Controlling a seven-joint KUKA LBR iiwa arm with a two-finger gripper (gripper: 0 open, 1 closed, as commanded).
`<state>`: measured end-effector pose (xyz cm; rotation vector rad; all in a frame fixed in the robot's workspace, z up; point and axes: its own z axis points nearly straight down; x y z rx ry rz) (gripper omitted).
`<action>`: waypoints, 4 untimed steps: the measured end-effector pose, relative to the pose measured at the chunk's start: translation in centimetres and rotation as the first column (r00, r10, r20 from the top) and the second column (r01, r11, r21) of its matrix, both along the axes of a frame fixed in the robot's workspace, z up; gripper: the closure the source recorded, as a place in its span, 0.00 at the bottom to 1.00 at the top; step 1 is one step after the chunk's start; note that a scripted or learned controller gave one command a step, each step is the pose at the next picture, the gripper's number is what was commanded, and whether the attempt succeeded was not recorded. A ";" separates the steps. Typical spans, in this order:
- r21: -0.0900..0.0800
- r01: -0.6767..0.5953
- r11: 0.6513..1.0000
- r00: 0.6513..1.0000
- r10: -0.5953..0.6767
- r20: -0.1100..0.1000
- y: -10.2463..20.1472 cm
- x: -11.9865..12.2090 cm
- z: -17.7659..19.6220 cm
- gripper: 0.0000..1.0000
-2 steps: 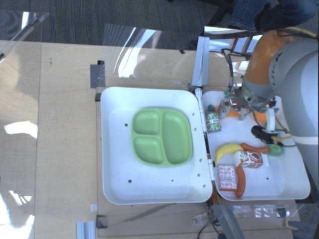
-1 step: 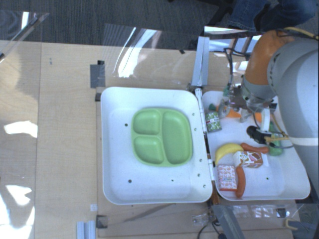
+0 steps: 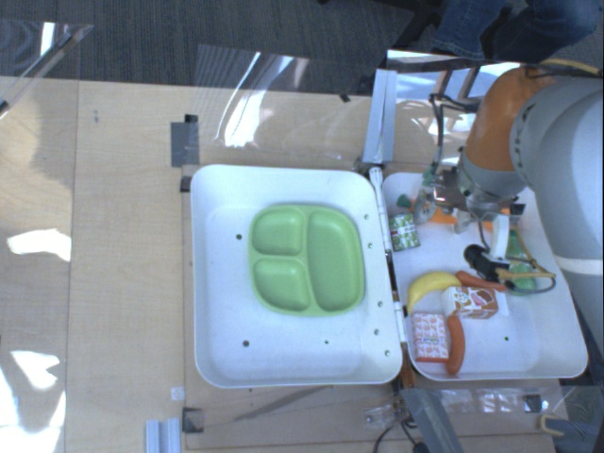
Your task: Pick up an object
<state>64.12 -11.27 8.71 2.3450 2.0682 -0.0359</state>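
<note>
My gripper (image 3: 444,204) is low over the far part of the right bin (image 3: 557,347), under the grey arm with its orange band. A small orange item (image 3: 440,219) lies right beneath it; whether they touch is unclear. A green-and-white can (image 3: 404,232) stands just left of the gripper, by the bin's left wall. Nearer the front lie a yellow banana (image 3: 429,287), a brown-and-white carton (image 3: 472,302), a red packet (image 3: 429,336) and a reddish sausage (image 3: 458,344).
The left bin (image 3: 217,347) holds a green divided plate (image 3: 309,259). A green flat item (image 3: 516,245) lies under the arm at the right bin's right side. A metal post (image 3: 379,121) rises behind the gap between the bins.
</note>
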 end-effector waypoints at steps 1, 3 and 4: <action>0.018 0.011 1.000 0.999 -0.010 -0.051 -0.5 1.4 -0.2 0.00; 0.006 0.068 0.998 0.998 -0.067 -0.021 -0.1 0.5 -0.2 0.00; 0.012 0.120 0.993 0.992 -0.119 -0.051 -0.2 1.3 -0.2 0.00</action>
